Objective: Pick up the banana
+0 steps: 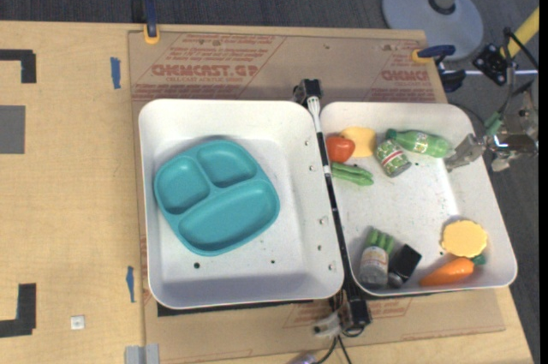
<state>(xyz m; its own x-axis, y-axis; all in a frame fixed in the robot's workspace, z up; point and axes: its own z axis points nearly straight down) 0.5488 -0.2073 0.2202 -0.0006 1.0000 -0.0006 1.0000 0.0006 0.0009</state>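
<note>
The banana [360, 140] is a short yellow piece at the back of the right bin [428, 199]. It lies between a red tomato [340, 148] and a green bottle [419, 143]. My gripper [479, 146] hangs over the right bin's far right rim, well to the right of the banana, with the green bottle between them. Nothing shows in its grasp.
A small can [392, 157] and a green vegetable [352, 175] lie near the banana. At the front of the right bin are a small bottle [375, 258], a black block [404, 261], a carrot [447, 271] and a yellow disc [463, 238]. A teal divided plate [216, 195] lies in the left bin [171, 268].
</note>
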